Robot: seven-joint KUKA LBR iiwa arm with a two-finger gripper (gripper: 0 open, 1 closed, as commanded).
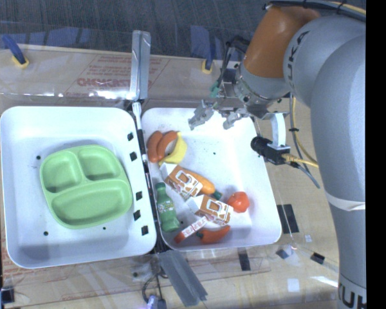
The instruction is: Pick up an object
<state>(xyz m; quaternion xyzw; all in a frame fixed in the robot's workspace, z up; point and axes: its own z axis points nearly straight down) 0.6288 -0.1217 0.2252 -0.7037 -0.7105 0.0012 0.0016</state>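
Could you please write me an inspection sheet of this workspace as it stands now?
Surface: bench under clear sheeting, bearing two white bins side by side.
Job's things: right bin holds a green bottle, a yellow piece, an orange-red ball and two small cartons, crowded toward its left and near sides.
Clutter: left bin holds a green divided plate.
Grippers: end effector open, hanging over the right bin's far edge, holding nothing.
Cables: yellow cable beside the wrist.
Surroundings: dark floor beyond the bench.
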